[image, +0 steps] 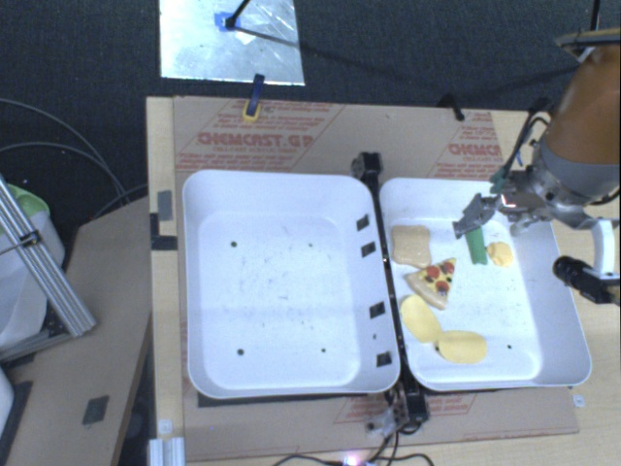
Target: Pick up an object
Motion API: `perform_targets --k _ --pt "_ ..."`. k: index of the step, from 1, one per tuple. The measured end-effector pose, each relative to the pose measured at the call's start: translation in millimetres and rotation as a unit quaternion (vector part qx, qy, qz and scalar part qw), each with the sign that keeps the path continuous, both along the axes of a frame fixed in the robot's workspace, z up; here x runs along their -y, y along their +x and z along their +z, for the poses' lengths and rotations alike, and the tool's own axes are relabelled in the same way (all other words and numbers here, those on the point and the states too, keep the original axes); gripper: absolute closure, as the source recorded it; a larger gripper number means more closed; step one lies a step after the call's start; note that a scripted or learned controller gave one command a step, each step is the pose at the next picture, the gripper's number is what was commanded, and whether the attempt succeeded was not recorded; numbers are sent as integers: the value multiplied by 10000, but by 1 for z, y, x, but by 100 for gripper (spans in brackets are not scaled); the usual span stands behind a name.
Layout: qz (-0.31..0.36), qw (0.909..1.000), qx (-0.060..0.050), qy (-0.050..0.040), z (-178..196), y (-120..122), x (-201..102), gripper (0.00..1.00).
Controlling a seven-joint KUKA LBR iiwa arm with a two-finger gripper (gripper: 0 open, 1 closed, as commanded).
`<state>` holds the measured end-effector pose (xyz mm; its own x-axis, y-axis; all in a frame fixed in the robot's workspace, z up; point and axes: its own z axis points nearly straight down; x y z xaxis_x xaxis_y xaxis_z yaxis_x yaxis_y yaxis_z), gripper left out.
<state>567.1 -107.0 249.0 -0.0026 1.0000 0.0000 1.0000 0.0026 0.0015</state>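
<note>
Hovering over the right bin (558, 357), the gripper (477, 223) sits just above a green stick (478, 248) beside a small yellow piece (501, 254), likely lined up for that pick; can't tell its opening or whether anything's gripped.

One fixed camera, mounted above the bench (291, 129), looking down at a slant. Far edge of the bench sits toward the top of frame, near edge at the bottom. Both white bins fall inside the view — left bin (281, 187) near centre, right bin (558, 348) toward the right side. Arm (587, 124) enters from the right. Middle distance: dark floor (78, 37) shows beyond the bench.
</note>
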Motion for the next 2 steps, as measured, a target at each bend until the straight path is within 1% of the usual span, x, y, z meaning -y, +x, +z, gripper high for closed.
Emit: perform_targets --k 1,2 --pt "-2 10000 -55 10 -139 11 -6 0" --pt "18 10000 20 -9 -163 30 -24 0"
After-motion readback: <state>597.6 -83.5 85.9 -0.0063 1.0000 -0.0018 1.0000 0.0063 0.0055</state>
